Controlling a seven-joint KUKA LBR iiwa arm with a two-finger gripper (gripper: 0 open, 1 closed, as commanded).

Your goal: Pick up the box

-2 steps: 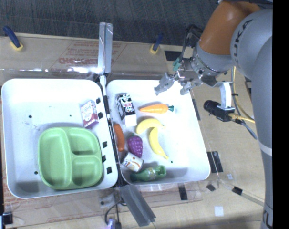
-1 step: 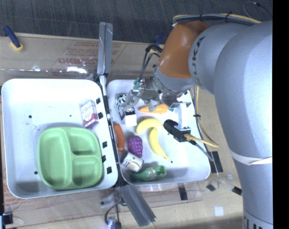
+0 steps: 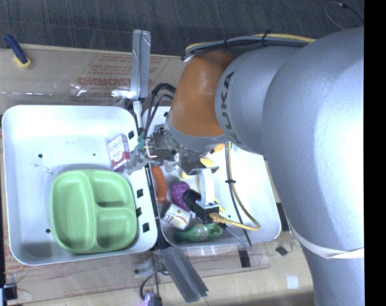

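Observation:
The box (image 3: 118,152) is small, red and white, and lies in the left bin (image 3: 27,126) near its right wall, just above the green tray. My gripper (image 3: 146,150) hangs over the divider between the two bins, right next to the box's right side. The orange wrist band and grey arm above it hide most of the gripper. Whether it touches the box I cannot tell.
A green divided tray (image 3: 94,210) fills the left bin's lower half. The right bin (image 3: 269,203) holds an orange carrot-like piece (image 3: 158,183), a purple item (image 3: 179,190), a white cup (image 3: 176,217) and a green item (image 3: 199,233). The arm covers much of that bin.

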